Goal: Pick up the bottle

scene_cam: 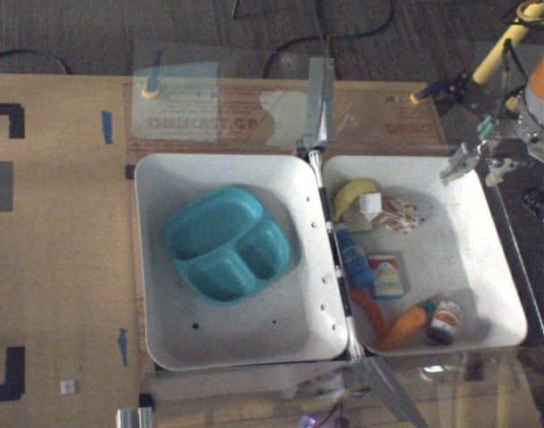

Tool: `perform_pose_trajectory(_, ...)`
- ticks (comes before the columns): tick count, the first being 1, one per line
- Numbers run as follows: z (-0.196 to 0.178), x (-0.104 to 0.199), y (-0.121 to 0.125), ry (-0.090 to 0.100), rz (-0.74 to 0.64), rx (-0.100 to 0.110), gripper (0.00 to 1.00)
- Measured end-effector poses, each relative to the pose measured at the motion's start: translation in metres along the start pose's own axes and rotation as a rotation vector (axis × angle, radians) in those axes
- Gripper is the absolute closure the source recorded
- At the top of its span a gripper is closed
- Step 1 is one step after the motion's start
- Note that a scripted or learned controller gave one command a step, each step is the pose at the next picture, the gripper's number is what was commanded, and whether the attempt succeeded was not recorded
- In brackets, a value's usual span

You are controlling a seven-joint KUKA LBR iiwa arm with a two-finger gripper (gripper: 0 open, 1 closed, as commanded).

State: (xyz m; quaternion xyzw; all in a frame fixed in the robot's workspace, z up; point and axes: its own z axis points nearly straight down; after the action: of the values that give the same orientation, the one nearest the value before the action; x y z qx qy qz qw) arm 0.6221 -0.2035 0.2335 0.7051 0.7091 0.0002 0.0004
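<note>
Partly cropped, end effector [480, 157] hovers far from bottle [445, 321]

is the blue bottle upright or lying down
Lying down: the blue bottle lies lengthwise along the left wall of the right bin.

A single fixed camera looks down from above at a slant on the bench [58, 239], far enough back to take in both white bins whole: the left bin [165, 328] and the right bin [486, 266] sit near the middle, with dark floor [120, 16] across the top and the arm [535, 105] entering at right.
</note>
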Motion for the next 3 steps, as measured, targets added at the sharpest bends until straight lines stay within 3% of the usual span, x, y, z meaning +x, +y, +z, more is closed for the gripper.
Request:
perform_pose_trajectory(1, 0.08, 0.109, -0.037, 0.001, 0.111, 0.003, 0.0)
perform_pose_trajectory(2, 0.145, 0.106, -0.087, -0.005, 0.203, -0.012, 0.0)
perform_pose_trajectory(3, 0.144, 0.105, -0.131, -0.001, 0.04, -0.013, 0.0)
